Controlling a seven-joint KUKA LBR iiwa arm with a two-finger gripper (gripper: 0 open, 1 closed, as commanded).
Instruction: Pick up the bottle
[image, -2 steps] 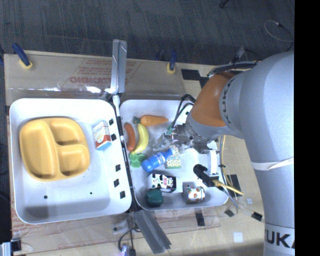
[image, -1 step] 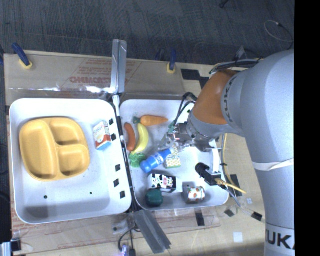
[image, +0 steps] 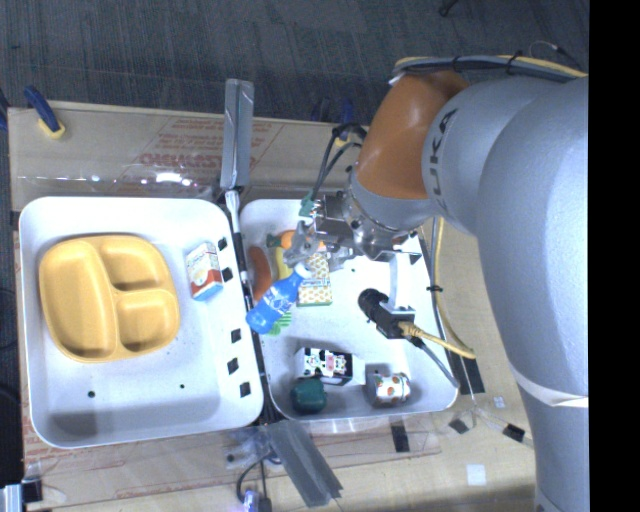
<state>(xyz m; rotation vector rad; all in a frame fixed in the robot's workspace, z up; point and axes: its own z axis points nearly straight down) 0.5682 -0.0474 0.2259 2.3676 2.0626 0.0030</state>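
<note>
- Camera view puts the bottle (image: 274, 303) in the right bin (image: 420, 345), lying tilted along its left wall, blue and translucent, with a crumpled look at its lower end.
- You have the gripper (image: 312, 237) over the bin's upper left, above the bottle's top end; whether it is open or closed I cannot tell, as clutter hides the tips.
- Nothing shows the bottle in its grasp, so treat the pick as not yet made.
- I'd bring the gripper down over the bottle's middle, closing across its narrow width; soft plastic will probably dent or slide, so go gently.
- Mind the neighbours: a chequered packet (image: 316, 282) touches the bottle, and a brown, sausage-shaped item (image: 260, 267) lies just beside it.
- The wall leaves little room on that side.
- The left bin (image: 140, 395) holds a glossy yellow tray (image: 105, 298) and a small carton (image: 204, 271), well apart from your work.
</note>
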